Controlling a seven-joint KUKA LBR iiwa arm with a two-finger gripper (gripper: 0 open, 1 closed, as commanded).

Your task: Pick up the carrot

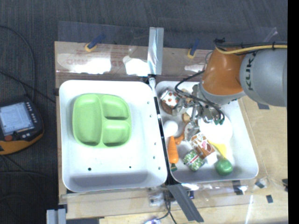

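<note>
Two shallow white plastic bins with rounded corners side by side on a pale wooden bench [264, 129], left bin [112, 174] and right bin [245, 146] touching along a shared middle rim. In the left bin, a smooth lime-green plastic plate [100, 119] moulded into three compartments, one long at the left and two smaller at the right. In the right bin, a crowded jumble of small toy foods. Near that bin's left wall, the slim orange tapering carrot [173, 150], lying roughly lengthwise with its narrow end toward the near edge, apart from the gripper. Just above the carrot, a smooth white egg-shaped piece [171, 127]. Beside the carrot on its right, a small green printed carton [193, 159] and a red-and-white printed box [203, 144], both tilted. At the near right corner, a glossy rounded green fruit [224, 166], with a flat yellow wedge [219, 149] just above it. Toward the far left of the bin, a brown-and-white rounded piece [168, 100]. Reaching in from the right, a bulky grey arm [264, 76] with a smooth orange band [224, 73], ending in a dark metal two-finger gripper [195, 118] low over the middle of the right bin, above a white rounded object [217, 130]. Cannot tell whether apart or together, the tips lost among the clutter. On the dark carpet at far left, a grey-and-orange handheld pendant [18, 122] with a pale screen
</note>
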